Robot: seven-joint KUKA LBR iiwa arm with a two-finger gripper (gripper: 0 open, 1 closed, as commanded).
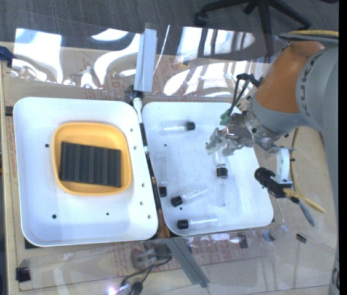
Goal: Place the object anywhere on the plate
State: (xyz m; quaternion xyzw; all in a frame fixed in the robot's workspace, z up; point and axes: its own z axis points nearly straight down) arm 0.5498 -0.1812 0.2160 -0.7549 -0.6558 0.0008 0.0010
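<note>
The yellow plate (91, 135) with a dark ridged insert (91, 163) lies in the left bin (32, 208). Several clear vials with black caps lie in the right bin (256, 211). One vial (177, 127) is at the back left, one (189, 196) at the front left, and one (198, 223) by the front wall. My gripper (223, 145) hangs over the middle right of this bin. A small vial (221, 166) lies just in front of it, black cap toward the front. Whether the gripper touches this vial is unclear.
The grey arm with its orange band (290, 78) reaches in over the right bin's far right corner. A black and white fitting (275, 177) and yellow cables (306, 201) hang over the bin's right wall. A raised divider (146, 158) separates the two bins.
</note>
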